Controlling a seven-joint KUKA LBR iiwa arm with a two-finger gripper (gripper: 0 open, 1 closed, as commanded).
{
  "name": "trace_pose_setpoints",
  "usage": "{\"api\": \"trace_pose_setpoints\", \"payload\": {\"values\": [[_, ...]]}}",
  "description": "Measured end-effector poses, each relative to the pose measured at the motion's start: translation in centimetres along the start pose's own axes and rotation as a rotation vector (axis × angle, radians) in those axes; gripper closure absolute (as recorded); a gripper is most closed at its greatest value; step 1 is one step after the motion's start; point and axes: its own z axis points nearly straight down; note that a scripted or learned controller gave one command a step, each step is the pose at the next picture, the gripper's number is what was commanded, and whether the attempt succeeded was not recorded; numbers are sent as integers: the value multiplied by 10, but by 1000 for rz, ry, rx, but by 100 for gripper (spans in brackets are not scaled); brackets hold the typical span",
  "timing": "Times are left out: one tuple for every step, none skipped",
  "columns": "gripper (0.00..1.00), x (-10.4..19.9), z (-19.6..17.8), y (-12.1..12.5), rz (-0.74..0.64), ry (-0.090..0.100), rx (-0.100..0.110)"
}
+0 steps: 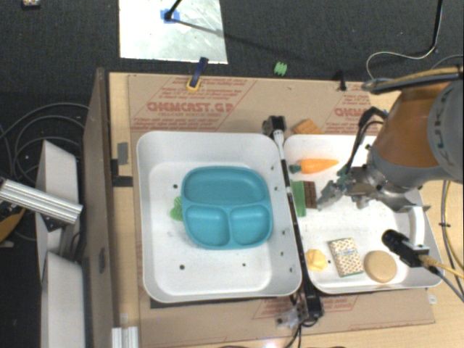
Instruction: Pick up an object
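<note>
The right white bin holds several small objects. An orange carrot lies near its far left corner. A dark brown bar with a green strip rests against the left wall. Along the front edge sit a small yellow lump, a patterned little box and a round tan disc. My gripper hangs low over the bin's middle, just right of the brown bar and below the carrot. I see nothing in its grasp.
The left white bin carries a blue divided tray with a small green item at its left edge. The grey arm with its orange band covers the right bin's right side. A black fitting juts out below the wrist.
</note>
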Motion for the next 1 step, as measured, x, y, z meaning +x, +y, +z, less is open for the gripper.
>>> {"api": "trace_pose_setpoints", "payload": {"values": [[0, -31, 96, 5, 4, -1, 7]]}}
